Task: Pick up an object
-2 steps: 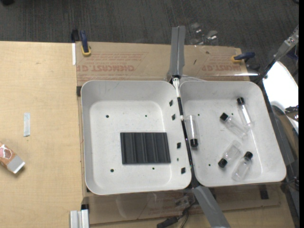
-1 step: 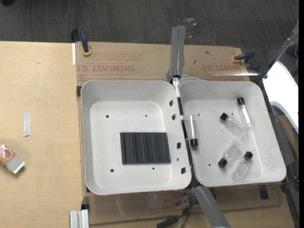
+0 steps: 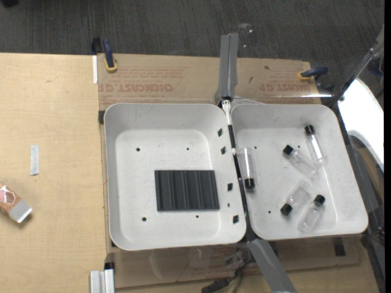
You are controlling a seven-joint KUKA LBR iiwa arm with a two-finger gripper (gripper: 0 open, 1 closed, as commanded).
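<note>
Vials: five clear, black-capped, in right bin (image 3: 269, 118) | leftmost vial (image 3: 247, 170) by left wall, long axis near-far, cap near | claw state: cannot tell

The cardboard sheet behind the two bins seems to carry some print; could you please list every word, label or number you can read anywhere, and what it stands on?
"CHEMCAST GP", roughly: red print on the left cardboard sheet, seen upside down; the last letters are uncertain.
Red print on the right cardboard sheet: too blurred to read.
Clear vials in the right bin: no legible label.
Red-and-white packet on the bench: too small to read.
</note>
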